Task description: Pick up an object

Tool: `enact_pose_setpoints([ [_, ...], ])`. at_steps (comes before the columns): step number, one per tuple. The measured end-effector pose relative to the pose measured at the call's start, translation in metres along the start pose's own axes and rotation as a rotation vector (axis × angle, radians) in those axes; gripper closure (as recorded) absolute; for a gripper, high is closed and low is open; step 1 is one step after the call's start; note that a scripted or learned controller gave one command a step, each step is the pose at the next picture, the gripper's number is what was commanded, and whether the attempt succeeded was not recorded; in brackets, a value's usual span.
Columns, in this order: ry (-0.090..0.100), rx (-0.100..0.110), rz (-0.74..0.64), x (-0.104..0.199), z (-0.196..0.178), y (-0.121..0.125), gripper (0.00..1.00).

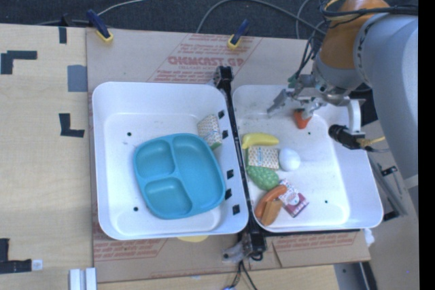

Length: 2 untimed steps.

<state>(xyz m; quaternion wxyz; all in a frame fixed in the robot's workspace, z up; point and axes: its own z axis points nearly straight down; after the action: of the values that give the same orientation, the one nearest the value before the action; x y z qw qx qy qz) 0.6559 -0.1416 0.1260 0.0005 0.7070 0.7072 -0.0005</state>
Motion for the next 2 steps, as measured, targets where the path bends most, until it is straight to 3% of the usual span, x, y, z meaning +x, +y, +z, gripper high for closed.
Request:
enact_pose_setpoints([
  [1,-0.001,-0.001,0.000,-0.068,-0.027,0.012,0.00],
  [2,0.001,-0.001,-0.002,-0.002,0.040,0.013,0.00],
])
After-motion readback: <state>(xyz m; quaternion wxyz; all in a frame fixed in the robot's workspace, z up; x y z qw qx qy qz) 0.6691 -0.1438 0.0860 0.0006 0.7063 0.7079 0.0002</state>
